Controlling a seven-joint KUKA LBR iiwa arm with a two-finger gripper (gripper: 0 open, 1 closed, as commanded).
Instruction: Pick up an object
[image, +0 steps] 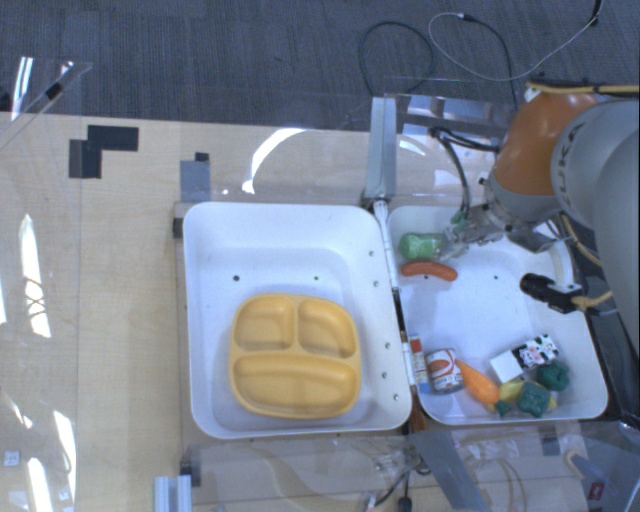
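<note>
Nearest me the can (441, 369) and carrot (478, 384) crowd the right bin's (490, 300) front; farther back the gripper (462, 236) hangs beside the green object (420, 245), grip unclear. I'd centre squarely over it, clear of the sausage (429, 270)

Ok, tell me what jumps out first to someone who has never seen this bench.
The yellow divided tray stands out first, lying alone in the left bin. Next comes the grey arm with its orange band, reaching in from the right, its gripper low over the far corner of the right bin, beside a green object and a red sausage.
</note>
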